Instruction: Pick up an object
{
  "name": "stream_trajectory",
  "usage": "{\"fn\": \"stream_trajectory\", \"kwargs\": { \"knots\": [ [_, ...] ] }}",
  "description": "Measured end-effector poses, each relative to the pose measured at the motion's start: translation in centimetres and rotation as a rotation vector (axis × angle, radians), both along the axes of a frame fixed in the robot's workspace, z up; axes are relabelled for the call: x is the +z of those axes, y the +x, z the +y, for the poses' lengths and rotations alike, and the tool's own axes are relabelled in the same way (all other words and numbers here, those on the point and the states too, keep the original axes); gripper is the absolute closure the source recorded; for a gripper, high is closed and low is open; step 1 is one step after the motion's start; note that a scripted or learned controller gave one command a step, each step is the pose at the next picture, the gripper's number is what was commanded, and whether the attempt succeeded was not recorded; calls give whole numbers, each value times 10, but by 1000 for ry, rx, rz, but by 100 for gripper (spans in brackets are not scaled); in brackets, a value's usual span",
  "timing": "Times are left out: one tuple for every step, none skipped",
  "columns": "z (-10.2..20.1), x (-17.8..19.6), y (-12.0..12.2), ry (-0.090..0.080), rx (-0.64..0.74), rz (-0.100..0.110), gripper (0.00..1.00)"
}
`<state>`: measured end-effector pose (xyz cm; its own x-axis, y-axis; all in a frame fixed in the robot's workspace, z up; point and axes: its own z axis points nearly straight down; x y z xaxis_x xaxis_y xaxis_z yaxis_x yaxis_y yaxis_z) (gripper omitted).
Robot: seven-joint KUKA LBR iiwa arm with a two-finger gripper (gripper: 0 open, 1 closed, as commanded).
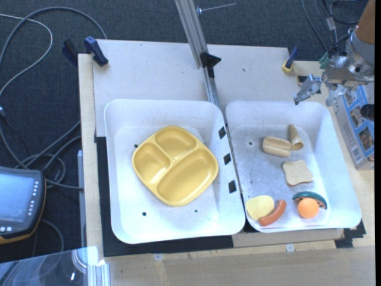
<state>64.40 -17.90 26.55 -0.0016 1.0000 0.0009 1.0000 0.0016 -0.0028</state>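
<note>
The gripper (321, 88) hangs at the far right of the scene, over the far right corner of the right bin (339, 159), at about the level of the bin's rim. Its fingers (306, 90) look spread apart, one grey tip pointing left, with nothing between them — they touch no object in the bin.

The things to pick lie in the right bin, all apart from the gripper. A bun (277, 146) sits toward the far middle, with a smaller roll (295, 136) touching its right end. Just near of them lies a toast slice (297, 173). Along the near edge, from left to right: a yellow disc (259, 207), a sausage (273, 214) leaning against it, and an orange ball (308, 208) resting on a teal ring (314, 196).

The left bin (119, 130) holds a yellow divided plate (175, 165), three compartments, lying flat near the middle.
</note>
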Motion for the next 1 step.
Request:
{"fn": "stream_trajectory", "kwargs": {
  "knots": [
    [0, 0, 0, 0, 0, 0, 0]
  ]
}}
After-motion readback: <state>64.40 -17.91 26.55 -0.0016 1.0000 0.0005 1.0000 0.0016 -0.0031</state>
